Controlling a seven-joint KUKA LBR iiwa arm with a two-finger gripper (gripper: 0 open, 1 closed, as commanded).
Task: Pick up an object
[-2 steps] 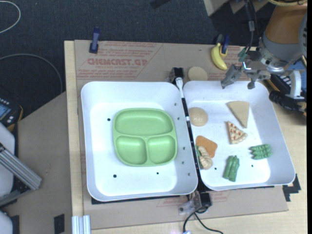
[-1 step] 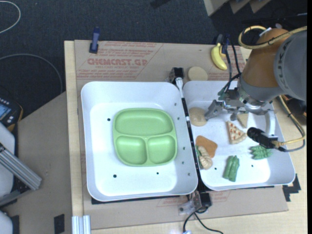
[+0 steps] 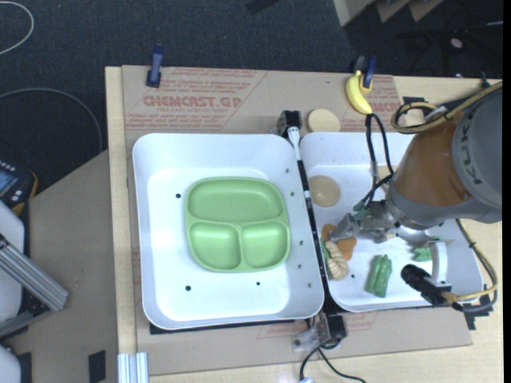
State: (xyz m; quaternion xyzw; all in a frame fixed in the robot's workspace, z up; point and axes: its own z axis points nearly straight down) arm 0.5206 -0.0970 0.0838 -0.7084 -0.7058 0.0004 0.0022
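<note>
Threatening the pick: crowding. The orange piece (image 3: pixel 327 232), the tan lump (image 3: pixel 344 248) and the pale ridged piece (image 3: pixel 337 269) lie packed together just below the tan disc (image 3: pixel 323 191). A grab there could, by my reading, shove one aside or catch two at once and drop both.
Second hazard: the inner wall of the right bin (image 3: pixel 351 154) runs close beside that cluster, below the tan disc. A descent set slightly off could land on the wall rather than on an object.
Third hazard: the pieces are small and rounded, so they look likely to roll or squirt out under an uneven squeeze.
Gripper: the gripper (image 3: pixel 361 220) sits low over the bin, below the tan disc and toward the view's right of it, just beside the orange piece and the tan lump.
Pincer state: I cannot tell whether it is spread or pressed together, because its metal parts blur into one mass. No object can be seen gripped.
Contact: too unclear to say whether it touches the tan lump.
Likely target: the tan lump or the orange piece, being nearest.
Easier option: the green piece (image 3: pixel 378 276) lies farther below the tan disc and apart from the cluster.
</note>
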